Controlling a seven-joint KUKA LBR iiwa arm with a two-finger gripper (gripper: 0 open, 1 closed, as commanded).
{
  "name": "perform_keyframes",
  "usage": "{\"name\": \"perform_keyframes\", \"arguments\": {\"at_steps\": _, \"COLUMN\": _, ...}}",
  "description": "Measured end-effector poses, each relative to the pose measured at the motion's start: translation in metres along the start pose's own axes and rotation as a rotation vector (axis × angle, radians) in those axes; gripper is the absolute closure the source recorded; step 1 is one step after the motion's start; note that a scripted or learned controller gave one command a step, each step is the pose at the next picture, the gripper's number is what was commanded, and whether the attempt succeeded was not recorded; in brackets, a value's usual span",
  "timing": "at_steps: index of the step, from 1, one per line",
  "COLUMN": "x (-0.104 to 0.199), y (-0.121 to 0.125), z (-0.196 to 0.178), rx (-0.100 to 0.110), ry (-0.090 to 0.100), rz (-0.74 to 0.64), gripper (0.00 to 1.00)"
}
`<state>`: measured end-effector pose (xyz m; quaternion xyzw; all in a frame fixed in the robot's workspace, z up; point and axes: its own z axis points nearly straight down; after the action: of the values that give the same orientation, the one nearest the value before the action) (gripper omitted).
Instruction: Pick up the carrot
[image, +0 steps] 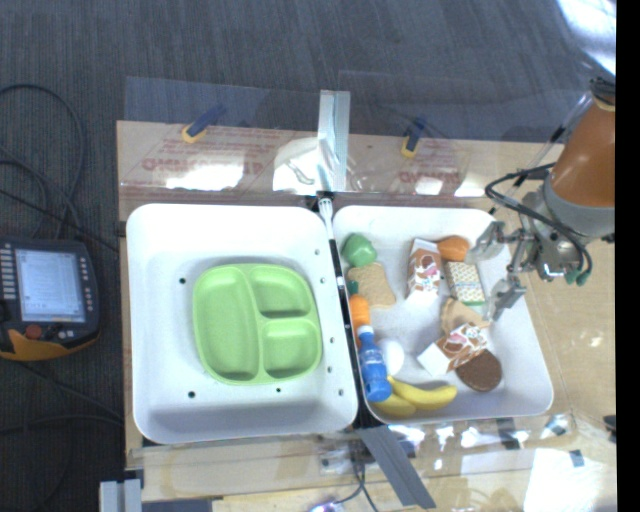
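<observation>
Beside rounded, perhaps smooth carrot (453, 246): hand (497, 270)

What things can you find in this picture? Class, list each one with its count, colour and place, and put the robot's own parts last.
Bins: 2, white, side by side on the bench.
Divided tray: 1, green, in the left bin.
Carrot: 1, orange, right bin, by its left wall.
Round green item: 1, green, right bin, top left.
Bottle: 1, blue with a white cap, right bin, lower left.
Banana: 1, yellow, right bin, front.
Brown round item: 1, brown, right bin, lower right.
Printed packets: several, white and red, middle of right bin.
Handheld screen unit: 1, dark with orange, left of the bench.
Arm: 1, grey with orange band, at right.
Gripper: 1, grey, above the right bin's right side.
</observation>
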<state>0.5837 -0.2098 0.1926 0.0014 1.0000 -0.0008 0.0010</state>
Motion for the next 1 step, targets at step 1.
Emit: {"name": "perform_keyframes", "arguments": {"at_steps": 1, "x": 0.0621, "y": 0.0297, "z": 0.0967, "rx": 0.002, "ry": -0.005, "rz": 0.013, "gripper": 0.00}}
